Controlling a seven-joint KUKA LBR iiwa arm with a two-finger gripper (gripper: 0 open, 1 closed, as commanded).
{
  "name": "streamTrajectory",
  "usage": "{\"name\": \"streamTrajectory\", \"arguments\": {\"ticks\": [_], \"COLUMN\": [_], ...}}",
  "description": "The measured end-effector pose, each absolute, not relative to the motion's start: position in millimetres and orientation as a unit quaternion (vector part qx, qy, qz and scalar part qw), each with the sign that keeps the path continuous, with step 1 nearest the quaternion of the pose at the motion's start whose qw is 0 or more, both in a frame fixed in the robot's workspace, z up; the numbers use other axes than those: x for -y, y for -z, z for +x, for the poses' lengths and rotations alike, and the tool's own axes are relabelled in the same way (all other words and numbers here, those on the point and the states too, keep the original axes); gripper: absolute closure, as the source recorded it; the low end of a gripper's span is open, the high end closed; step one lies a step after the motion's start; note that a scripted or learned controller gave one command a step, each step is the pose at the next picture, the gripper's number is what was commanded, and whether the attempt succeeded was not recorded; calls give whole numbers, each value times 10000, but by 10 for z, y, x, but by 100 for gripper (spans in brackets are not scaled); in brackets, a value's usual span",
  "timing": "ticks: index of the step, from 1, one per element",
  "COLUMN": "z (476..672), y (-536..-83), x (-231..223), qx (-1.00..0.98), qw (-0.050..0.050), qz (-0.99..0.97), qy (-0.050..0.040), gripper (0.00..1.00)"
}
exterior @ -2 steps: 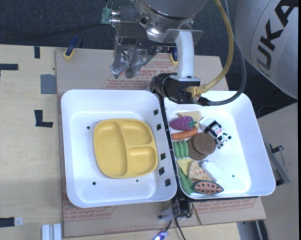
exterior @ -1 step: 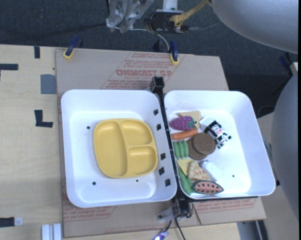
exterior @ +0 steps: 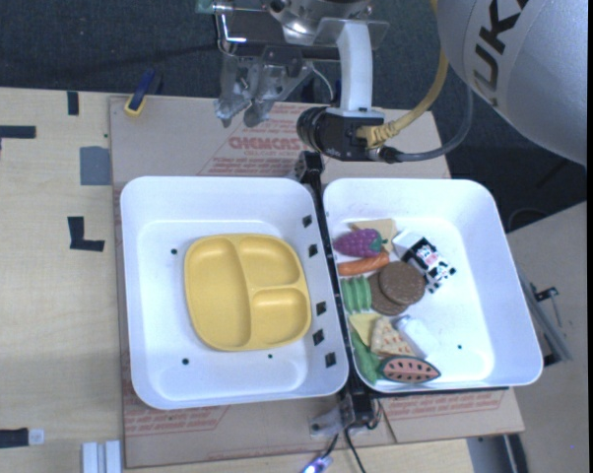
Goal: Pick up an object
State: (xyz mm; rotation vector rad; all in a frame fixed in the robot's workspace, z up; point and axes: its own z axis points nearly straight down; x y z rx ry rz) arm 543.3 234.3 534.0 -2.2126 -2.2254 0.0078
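Observation:
My gripper hangs high over the cardboard behind the left bin, well away from every object. Its fingers are open with nothing between them. In the left bin lies a yellow divided plate. The right bin holds a cluster of toy food along its left side: purple grapes, an orange carrot, a brown round cookie, a black-and-white cow figure, green bean pieces, a pale cracker wedge and a watermelon slice.
The two bins meet at a black-clipped divider. The right half of the right bin shows bare white floor. A yellow-and-blue item lies on the bench at the back left.

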Motion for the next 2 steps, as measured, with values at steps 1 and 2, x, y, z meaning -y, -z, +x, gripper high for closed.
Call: {"name": "streamTrajectory", "arguments": {"ticks": [1,2], "z": [4874,4898], "y": [-5338,-5332], "x": [-2336,-2337], "qx": [7086,7080], "qw": [11,6], "qz": [-7056,-7063], "qy": [-25,-23], "gripper": [100,0]}}
